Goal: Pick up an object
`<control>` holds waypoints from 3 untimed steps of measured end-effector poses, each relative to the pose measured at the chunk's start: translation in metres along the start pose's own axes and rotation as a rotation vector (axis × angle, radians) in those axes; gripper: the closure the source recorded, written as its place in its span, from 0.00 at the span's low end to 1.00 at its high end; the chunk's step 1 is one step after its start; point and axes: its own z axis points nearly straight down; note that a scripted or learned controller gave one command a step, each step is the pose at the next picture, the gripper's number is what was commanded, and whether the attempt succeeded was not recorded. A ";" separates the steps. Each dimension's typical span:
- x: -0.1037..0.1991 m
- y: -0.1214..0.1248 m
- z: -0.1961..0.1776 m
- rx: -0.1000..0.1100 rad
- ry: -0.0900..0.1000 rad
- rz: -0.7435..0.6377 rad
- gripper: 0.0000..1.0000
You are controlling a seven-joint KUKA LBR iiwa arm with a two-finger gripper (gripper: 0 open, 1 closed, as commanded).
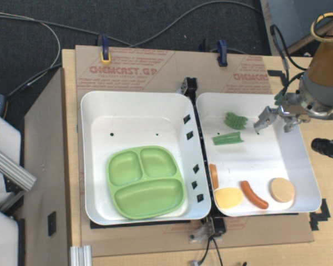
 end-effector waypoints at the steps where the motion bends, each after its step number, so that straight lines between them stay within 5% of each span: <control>1: 0.000 0.003 -0.008 -0.014 -0.003 -0.003 0.00; 3: 0.010 0.007 0.114 -0.009 -0.001 -0.004 0.00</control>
